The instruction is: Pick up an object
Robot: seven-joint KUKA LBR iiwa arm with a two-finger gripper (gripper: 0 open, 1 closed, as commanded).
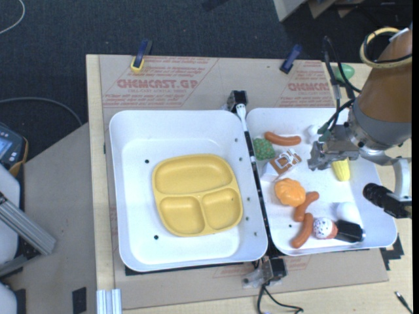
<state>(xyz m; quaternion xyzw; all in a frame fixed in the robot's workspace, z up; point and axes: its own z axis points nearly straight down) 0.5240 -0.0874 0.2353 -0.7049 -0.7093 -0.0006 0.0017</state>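
My gripper (322, 157) hangs over the right bin (386, 237), in its upper right part, below the orange band of the arm. Just right of it lies a yellow corn piece (341, 169). Left of it sit a brown and white toy (285, 161) and a green broccoli piece (264, 150). An orange sausage (283, 138) lies near the bin's back. Toward the front are an orange lump (289, 191), two more sausages (302, 230), a white speckled ball (321, 226) and a black block (349, 231). I see nothing held by the gripper.
The left bin (124, 175) holds a yellow divided plate (195, 193). A black divider (249, 156) runs between the two bins. Clamps (139, 56) hold the cardboard sheet at the back. A black part of the arm (386, 199) juts over the right bin's right edge.
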